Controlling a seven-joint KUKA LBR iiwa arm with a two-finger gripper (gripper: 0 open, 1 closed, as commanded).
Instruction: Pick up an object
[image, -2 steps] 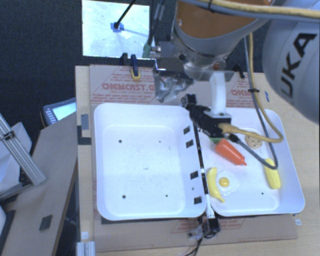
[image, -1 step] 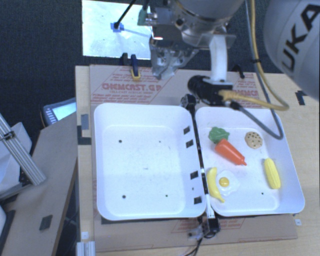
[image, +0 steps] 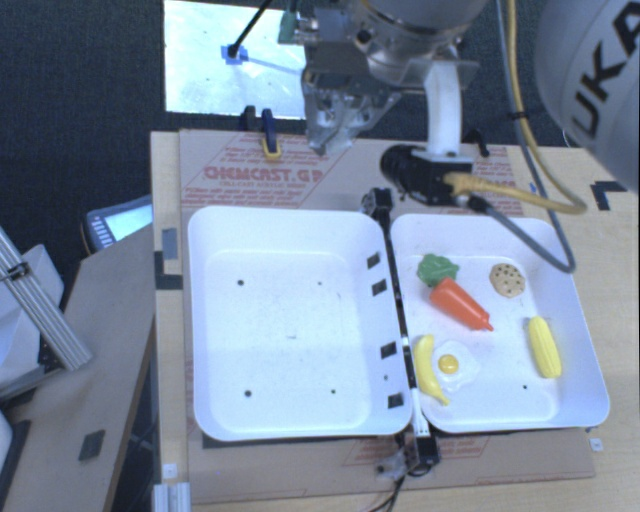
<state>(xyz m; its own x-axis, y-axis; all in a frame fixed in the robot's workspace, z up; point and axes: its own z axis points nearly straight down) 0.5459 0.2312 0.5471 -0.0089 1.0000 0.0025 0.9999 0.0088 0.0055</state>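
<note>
Carrot (image: 461, 303), orange with a green leafy top, lay in the right bin (image: 585, 375), well apart from the gripper (image: 330, 125) and below and to the right of it in the camera view. It is judged the likeliest pick, being the bulkiest item and set clear of its neighbours.

Other candidates, same bin:
- Cookie (image: 507, 280), round and speckled, just right of the carrot's upper end, farther from the gripper.
- Corn cob (image: 544, 346), yellow, near the bin's right wall, farthest to the right of the gripper.
- Banana (image: 427, 368), yellow, beside the divider between the bins, far below the gripper.
- Fried egg (image: 453, 364), flat, touching or just beside the banana.

Left bin (image: 205, 330) sat below the gripper and slightly to its left.

Gripper hung above the cardboard sheet (image: 250, 175) behind both bins, over neither one. Nothing lay between its fingers. Whether they stood wide or narrow could not be told, the tool being blurred.

Step in hand, by judgement: approach not yet begun; no object lifted. The next move calls for travel forward and rightward over the right bin, alignment across the carrot's narrow axis, then descent. Risk noted: the egg and cookie are flat and would likely slip a two-finger pinch.
</note>
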